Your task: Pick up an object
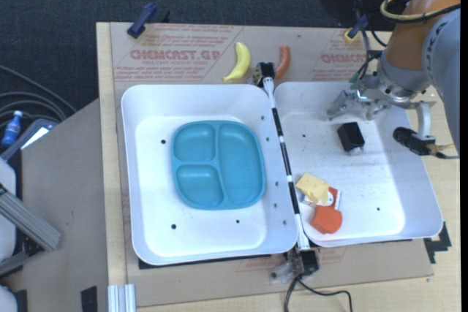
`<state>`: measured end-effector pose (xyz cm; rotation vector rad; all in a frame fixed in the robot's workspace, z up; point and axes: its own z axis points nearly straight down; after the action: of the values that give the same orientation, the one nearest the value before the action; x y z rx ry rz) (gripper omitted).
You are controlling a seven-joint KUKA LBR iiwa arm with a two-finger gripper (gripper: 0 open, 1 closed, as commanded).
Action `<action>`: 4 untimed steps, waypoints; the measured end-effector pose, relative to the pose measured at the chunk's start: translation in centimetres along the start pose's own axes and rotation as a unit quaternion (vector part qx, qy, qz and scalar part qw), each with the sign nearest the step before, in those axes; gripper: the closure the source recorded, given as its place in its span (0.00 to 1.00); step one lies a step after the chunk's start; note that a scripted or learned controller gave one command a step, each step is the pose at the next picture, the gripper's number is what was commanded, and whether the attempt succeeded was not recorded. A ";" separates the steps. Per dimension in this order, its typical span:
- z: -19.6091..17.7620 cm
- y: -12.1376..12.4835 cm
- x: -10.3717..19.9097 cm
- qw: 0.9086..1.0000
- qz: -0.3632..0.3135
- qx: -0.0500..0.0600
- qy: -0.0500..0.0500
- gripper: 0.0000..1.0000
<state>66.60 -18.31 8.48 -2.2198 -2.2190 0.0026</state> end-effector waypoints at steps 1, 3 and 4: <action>0.0 0.0 1.0 1.000 0.000 0.000 0.000 0.00; 0.0 0.0 1.7 1.000 -0.001 0.000 0.000 0.00; 0.0 -0.7 1.0 1.000 0.000 0.000 0.000 0.00</action>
<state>65.93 -17.31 8.52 -2.2206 -2.2198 0.0025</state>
